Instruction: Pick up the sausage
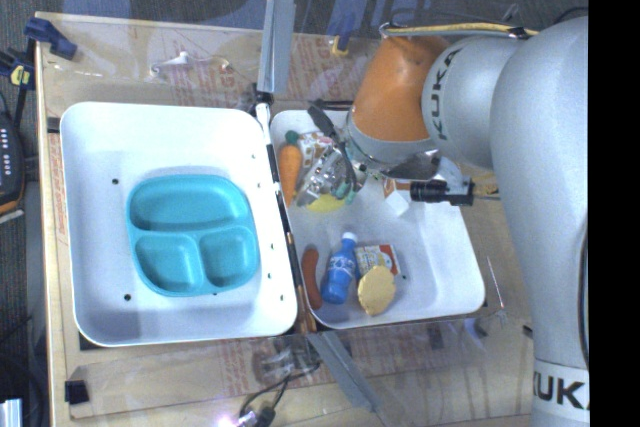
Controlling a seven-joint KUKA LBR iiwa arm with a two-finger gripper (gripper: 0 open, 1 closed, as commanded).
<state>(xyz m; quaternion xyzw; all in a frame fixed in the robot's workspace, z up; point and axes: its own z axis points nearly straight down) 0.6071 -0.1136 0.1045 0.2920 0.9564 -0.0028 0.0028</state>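
We see the pincer (322,173) low in the right bin's (455,290) far left corner, over a yellow item (325,203) and beside a carrot (289,170); its opening we cannot tell. The sausage (311,276) lies apart, near the bin's left wall, just left of a blue bottle (341,268). A teal tray (192,233) sits in the left bin (90,145).

Bright even overhead light, soft shadows, glare on bench (180,65), slightly soft focus
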